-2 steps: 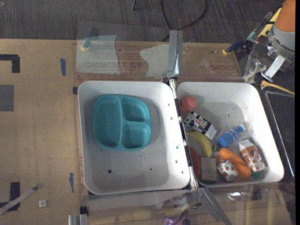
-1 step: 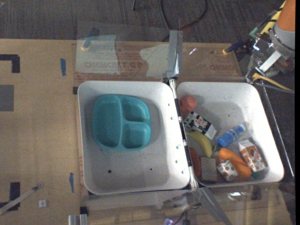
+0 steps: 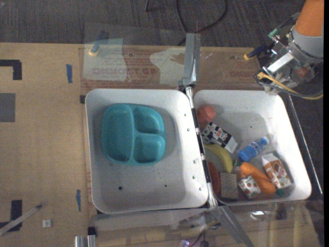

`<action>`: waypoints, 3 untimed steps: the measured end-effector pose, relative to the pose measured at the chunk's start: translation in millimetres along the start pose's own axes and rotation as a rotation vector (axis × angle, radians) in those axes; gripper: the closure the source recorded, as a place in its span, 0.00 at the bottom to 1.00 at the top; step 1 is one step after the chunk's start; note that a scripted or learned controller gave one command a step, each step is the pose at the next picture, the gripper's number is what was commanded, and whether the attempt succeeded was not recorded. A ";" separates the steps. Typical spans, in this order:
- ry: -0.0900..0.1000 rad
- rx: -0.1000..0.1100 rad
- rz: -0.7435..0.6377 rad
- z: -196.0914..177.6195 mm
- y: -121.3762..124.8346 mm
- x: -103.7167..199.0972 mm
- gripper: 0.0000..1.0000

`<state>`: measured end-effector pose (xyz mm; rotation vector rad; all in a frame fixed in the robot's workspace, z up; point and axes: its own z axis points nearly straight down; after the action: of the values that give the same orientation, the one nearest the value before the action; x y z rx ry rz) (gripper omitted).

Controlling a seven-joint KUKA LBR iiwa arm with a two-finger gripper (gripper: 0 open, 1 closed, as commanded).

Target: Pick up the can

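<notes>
Dark carpet (image 3: 77, 9) runs along the far side, with a loop of black cable (image 3: 201, 4) lying on it. Below it is the tan table (image 3: 41, 138), marked with bits of blue and black tape. A clear sheet near its far edge covers some printed writing that is too faint to read.

Two white bins sit touching side by side on the table. The left bin (image 3: 139, 189) holds a teal divided plate (image 3: 133, 134) in its far half. The right bin (image 3: 257, 109) holds a jumble of small things along its left and near sides.

The grey arm with its orange band (image 3: 314, 14) comes in at the far right corner. Its hand (image 3: 280, 73) hovers just beyond the right bin's far right rim. Whether the hand is open or closed cannot be told, and nothing can be seen in it.

The can (image 3: 213, 173) seems to be the red cylinder lying against the right bin's left wall, partly under the banana (image 3: 220, 157). It is well apart from the hand, towards the opposite corner of that bin.

Around it lie:
- a carrot (image 3: 257, 176)
- a cow-patterned carton (image 3: 218, 135)
- a juice carton (image 3: 277, 171)
- a blue bottle (image 3: 253, 149)
- a reddish ball (image 3: 206, 113)

Their labels are too small to read
</notes>
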<state>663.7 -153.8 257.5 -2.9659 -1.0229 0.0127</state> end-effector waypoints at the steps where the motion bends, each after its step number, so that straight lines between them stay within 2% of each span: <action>1: 0.001 0.000 0.078 -9.4 -3.6 -8.2 1.00; 2: 0.000 0.001 0.246 -23.1 -27.4 -34.3 1.00; 3: -0.004 0.003 0.244 -29.7 -26.5 -33.9 1.00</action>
<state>620.9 -153.9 287.6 -3.0674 -0.6550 0.0217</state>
